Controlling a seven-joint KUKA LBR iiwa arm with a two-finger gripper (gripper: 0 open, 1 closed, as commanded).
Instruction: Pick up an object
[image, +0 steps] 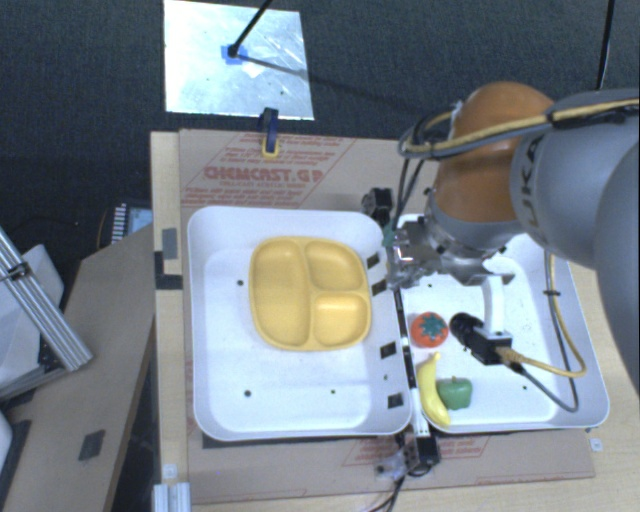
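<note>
You see dark carpet (80, 80) behind the bench (110, 320), with a shiny silvery sheet (238, 60) lying flat on it. A brown board (265, 170) with red lettering tops your bench, and an aluminium rail (40, 320) slants in at the left.

The grey arm (575, 165) reaches in from the right — orange-banded wrist (490, 150) tipped downward, gripper (400, 255) hanging low.

A robotics lab: arm (580, 170), white bins (215, 330), aluminium framing (40, 310).
</note>
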